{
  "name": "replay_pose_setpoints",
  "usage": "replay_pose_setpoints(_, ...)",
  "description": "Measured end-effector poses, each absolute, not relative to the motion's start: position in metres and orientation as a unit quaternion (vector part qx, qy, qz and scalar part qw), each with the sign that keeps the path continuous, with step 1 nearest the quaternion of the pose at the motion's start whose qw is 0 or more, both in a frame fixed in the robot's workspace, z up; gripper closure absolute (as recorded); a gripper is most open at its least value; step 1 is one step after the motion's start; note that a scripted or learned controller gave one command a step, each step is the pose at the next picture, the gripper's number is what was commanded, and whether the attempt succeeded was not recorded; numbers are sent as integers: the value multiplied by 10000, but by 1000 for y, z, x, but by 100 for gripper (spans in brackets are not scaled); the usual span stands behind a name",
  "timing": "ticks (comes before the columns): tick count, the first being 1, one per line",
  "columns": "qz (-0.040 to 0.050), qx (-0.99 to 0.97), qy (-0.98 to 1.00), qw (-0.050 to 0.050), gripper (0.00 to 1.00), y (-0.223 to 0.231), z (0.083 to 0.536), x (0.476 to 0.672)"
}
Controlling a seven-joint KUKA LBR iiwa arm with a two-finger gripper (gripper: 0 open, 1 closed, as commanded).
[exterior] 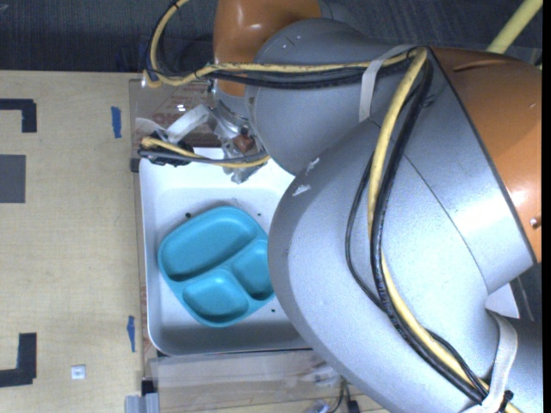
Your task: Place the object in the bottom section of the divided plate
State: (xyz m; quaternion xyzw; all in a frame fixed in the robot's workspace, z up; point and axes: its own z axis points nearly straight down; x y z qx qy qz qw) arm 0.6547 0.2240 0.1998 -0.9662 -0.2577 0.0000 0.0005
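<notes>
A pale wooden bench [69, 231] fills the left side of the camera view, its plywood-like top marked with black angular brackets at the left edge, a dark grey square patch, and short strips of blue tape [115, 121] near the bin's edge. Beyond the bench's far edge, along the top of the view, lies a dark carpet-like floor [77, 15], and a yellow bar [521, 15] slants across the upper right corner. A shallow white bin [164, 205] sits on the bench, and in it lies a blue divided plate [215, 263], tilted relative to the bin's sides, with one large compartment toward the upper left and two smaller ones below and to the right. Its right edge is hidden under the arm. All visible compartments look bare. The grey arm [413, 231] with its orange band [250, 11] covers most of the right half of the view, with black and yellow cables running along it. The gripper [225, 140] is near the far rim of the bin, above the plate and apart from it, amid metal parts and cables; whether it is open or closed cannot be told. The object to be placed cannot be made out among the clutter there.
</notes>
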Motion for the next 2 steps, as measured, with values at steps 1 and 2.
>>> replay_pose_setpoints(1,10,-9755,-2202,-1,100,223,178,659)
replay_pose_setpoints(2,7,-9756,-2196,4,100,223,187,661)
